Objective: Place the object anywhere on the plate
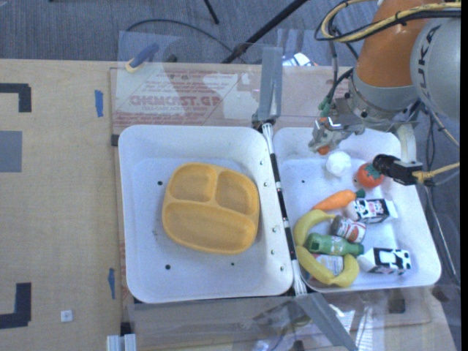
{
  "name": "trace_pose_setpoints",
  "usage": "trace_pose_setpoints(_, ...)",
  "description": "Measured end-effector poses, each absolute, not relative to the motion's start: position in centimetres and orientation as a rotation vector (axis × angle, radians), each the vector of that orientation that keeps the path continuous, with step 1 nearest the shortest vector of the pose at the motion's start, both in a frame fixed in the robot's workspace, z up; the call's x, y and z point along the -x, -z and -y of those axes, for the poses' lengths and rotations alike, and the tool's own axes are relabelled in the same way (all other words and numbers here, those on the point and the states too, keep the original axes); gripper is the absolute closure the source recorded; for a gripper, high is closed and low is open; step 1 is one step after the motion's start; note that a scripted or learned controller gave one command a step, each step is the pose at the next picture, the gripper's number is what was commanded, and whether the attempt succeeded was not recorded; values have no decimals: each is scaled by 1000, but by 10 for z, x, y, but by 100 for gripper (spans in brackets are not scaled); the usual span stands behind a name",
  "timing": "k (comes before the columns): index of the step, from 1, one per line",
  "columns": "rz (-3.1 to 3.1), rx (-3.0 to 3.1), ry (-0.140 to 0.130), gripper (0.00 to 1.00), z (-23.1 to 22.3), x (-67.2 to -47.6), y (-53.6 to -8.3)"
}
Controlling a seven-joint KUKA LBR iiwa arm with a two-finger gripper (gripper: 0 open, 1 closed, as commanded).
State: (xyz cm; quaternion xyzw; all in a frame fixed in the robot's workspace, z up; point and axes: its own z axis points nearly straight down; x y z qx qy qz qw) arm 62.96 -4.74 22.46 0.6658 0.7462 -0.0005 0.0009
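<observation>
Two white bins are seen side by side on the bench. Well to the left of the gripper (322,139), in the left bin (139,196), a yellow three-compartment plate (210,207) is laid flat with nothing on it. The gripper is held above the far left corner of the right bin (428,247); whether it is released or clenched cannot be told, and nothing is seen held by it. Just below and to the right of the gripper a white ball (338,163) is found. Further below it lie a carrot (336,200), a banana (319,254) and a green bottle (333,244) laid across the banana. To the gripper's right a tomato (368,175) is placed, with a small milk carton (372,210) and a second cow-patterned carton (390,259) below that.
</observation>
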Motion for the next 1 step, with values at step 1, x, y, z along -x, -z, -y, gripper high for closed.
trace_pose_setpoints(1,-2134,-2310,3,100,-21,-630,-184)
